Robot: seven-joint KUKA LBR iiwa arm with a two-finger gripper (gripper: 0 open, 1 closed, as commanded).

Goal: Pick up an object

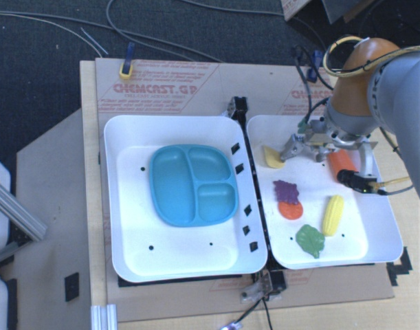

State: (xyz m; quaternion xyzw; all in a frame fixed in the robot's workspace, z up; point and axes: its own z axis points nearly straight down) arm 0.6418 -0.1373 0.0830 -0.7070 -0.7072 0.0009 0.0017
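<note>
Looking down from the camera view, the arm [385, 81] reaches in from the right and its claw [289, 150] hangs low over the far left part of the right bin [381, 243]. Nothing sits between its tips, so the pick is not yet made; I judge the task to be at the approach, with grasp and lift both left to do. How wide the claw stands I cannot tell, since the tips are small and partly masked by the wrist. The nearest candidate, a yellow piece [273, 158], lies just beside the claw, on its left and slightly nearer. An orange piece [342, 161] lies right of the claw under the wrist. Nearer lie a purple piece [286, 190], a red piece [291, 210], a corn cob [333, 214] and a green piece [309, 240]. The left bin [127, 246] holds a blue divided tray [193, 184].
</note>
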